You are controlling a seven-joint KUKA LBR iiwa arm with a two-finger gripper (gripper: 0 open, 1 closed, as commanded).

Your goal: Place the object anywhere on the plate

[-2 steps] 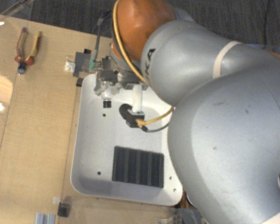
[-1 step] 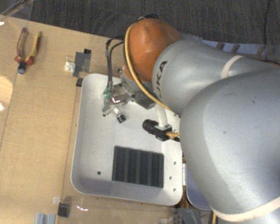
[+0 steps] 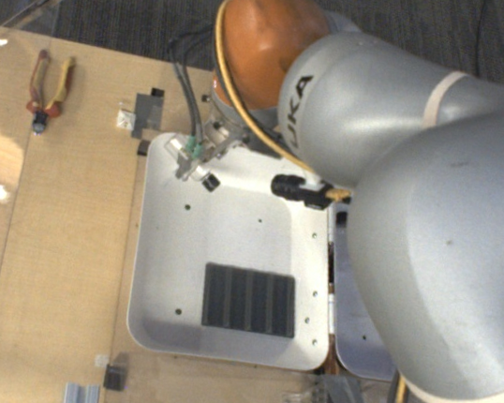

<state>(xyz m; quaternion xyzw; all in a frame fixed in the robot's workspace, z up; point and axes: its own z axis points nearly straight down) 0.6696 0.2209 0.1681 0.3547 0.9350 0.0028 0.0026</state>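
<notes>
Off beyond my bin, a pair of pliers [image 3: 48, 89] with red-and-yellow handles lies on the wooden bench [image 3: 64, 251], well apart from the left white bin [image 3: 143, 321]. A small black-and-white block [image 3: 143, 113] sits just beside that bin's far corner (what it is, I cannot tell). Another dark block [image 3: 115, 375] rests near its front edge.

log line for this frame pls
arm: reaching in over left bin | gripper: at bin's top-left corner, fingers unclear | plate: dark, ribbed, bin's lower middle | pliers: on bench, left
</notes>
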